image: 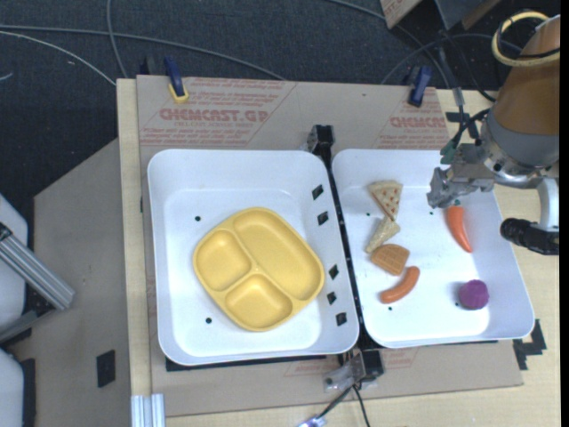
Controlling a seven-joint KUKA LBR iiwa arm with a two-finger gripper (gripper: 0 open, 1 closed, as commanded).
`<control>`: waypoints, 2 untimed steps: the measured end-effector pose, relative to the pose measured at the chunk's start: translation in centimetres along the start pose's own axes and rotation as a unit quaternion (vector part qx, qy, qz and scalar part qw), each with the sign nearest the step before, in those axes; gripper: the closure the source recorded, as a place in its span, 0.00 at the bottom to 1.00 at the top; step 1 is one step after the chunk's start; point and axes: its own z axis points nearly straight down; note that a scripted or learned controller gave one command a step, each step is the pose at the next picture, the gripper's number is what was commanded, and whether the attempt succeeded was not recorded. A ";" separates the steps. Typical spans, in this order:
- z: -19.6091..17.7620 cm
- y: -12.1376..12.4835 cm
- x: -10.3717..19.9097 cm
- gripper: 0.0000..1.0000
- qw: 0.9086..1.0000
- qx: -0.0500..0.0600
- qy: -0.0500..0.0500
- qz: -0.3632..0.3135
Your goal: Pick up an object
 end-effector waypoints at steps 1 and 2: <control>0.4 0.6 4.9 1.00 1.000 0.002 0.000 0.001; 0.8 1.7 10.9 1.00 1.000 0.001 0.000 0.000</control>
